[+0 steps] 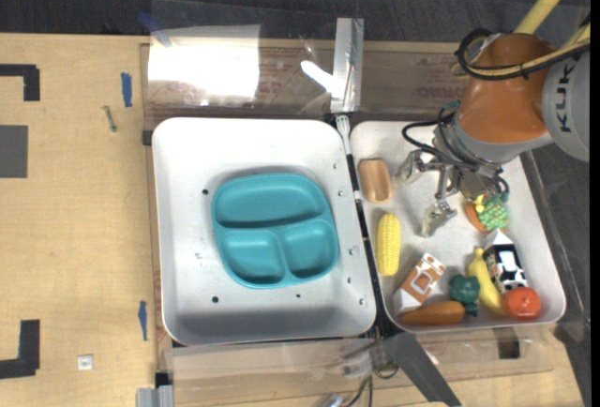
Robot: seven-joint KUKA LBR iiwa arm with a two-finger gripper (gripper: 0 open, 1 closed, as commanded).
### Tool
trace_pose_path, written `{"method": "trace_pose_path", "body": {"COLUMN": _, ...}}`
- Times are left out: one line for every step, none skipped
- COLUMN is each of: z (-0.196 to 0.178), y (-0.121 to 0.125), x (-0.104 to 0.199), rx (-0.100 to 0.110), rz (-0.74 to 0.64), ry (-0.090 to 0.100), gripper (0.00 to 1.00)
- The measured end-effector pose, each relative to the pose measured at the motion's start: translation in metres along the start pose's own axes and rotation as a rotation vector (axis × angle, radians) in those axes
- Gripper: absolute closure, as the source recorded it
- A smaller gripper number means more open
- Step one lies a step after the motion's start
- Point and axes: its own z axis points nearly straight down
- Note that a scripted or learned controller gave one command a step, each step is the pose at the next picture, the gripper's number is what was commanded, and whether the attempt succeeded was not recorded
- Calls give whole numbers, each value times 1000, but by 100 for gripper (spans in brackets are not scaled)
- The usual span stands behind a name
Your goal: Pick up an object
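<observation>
Overhead view of the bench with two white bins. The left bin holds a teal divided tray. The right bin holds the candidate objects for the pick, all small toy foods.

The gripper hangs over bare bin floor in the upper half of the right bin. Its fingers appear spread, with nothing between them.

A tan bread-like piece lies to its left against the bin wall, and a yellow corn cob lies just below that. An orange-and-green piece lies to the gripper's right. Crowded along the lower edge are:
- a small orange-and-white carton
- an orange carrot-like piece
- a green broccoli piece
- a banana
- a black-and-white item
- a red tomato

The toys are probably light, stiff plastic with smooth skins, so they are likely to slip or roll if pinched off-centre.

The corn cob looks the easiest target. It lies apart from its neighbours, and its long, narrow body invites a grip across the middle, with the fingers closing on its two long sides. The clustered pieces touch one another and leave little room for the fingers to get in.
</observation>
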Motion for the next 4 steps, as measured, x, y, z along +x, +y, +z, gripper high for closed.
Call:
{"method": "trace_pose_path", "body": {"z": 2, "y": 5, "x": 57, "rx": 1, "rz": 40, "ry": 3, "gripper": 0}}
{"method": "trace_pose_path", "body": {"z": -4, "y": -105, "x": 48, "rx": 5, "rz": 44, "ry": 1, "gripper": 0}}
{"method": "trace_pose_path", "body": {"z": 3, "y": -60, "x": 8, "rx": 2, "rz": 62, "ry": -2, "gripper": 0}}
{"method": "trace_pose_path", "body": {"z": -10, "y": -62, "x": 6, "rx": 6, "rz": 66, "ry": -12, "gripper": 100}}
